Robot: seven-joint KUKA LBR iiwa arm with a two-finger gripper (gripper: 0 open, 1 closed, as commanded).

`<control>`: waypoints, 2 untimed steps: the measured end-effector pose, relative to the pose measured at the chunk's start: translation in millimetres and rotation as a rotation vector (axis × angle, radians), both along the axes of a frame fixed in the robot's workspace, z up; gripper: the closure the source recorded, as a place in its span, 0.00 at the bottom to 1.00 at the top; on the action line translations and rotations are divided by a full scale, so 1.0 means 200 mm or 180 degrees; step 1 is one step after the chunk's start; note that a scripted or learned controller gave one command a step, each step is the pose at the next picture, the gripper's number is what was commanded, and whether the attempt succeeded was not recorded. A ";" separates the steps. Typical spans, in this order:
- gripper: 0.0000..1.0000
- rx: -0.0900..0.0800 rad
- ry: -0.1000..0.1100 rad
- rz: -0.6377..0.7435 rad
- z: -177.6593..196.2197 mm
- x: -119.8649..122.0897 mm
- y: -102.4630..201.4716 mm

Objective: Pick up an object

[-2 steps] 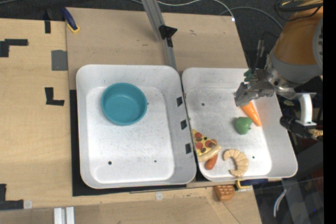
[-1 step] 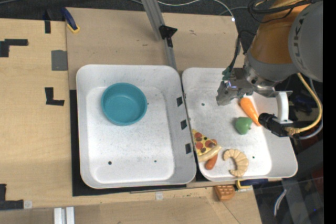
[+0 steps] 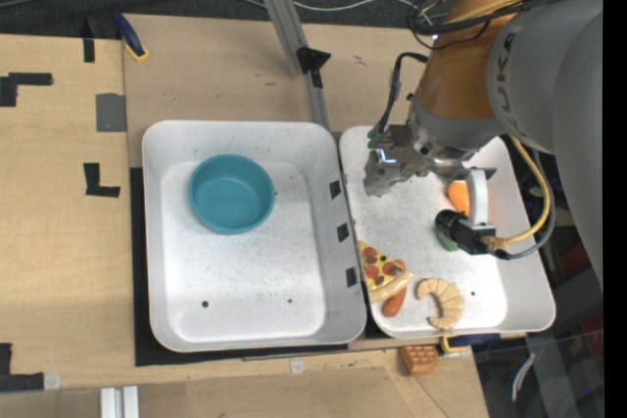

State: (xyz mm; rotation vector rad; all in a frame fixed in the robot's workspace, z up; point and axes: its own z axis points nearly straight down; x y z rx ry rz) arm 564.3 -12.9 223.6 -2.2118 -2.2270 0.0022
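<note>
Croissant (image 3: 441, 301) and pizza (image 3: 381, 269) at right bin (image 3: 529, 308) front edge, untouched. Gripper (image 3: 382, 177) hangs over bin's back-left corner, nothing visibly held, grip unclear. Bowl (image 3: 231, 194) in left bin (image 3: 167, 308).

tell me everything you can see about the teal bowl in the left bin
The teal bowl is small and round, plain teal inside and out, and looks like smooth plastic. It stands upright, mouth up, with nothing visible inside it. It rests on the floor of the left bin, in the far left part, apart from the walls. Nothing else touches it; the gripper is over the right bin.
</note>
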 end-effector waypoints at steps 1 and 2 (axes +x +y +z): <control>1.00 0.0000 -0.0003 0.0003 -0.05 0.08 0.29; 1.00 0.0001 -0.0006 -0.0002 -0.04 0.14 0.50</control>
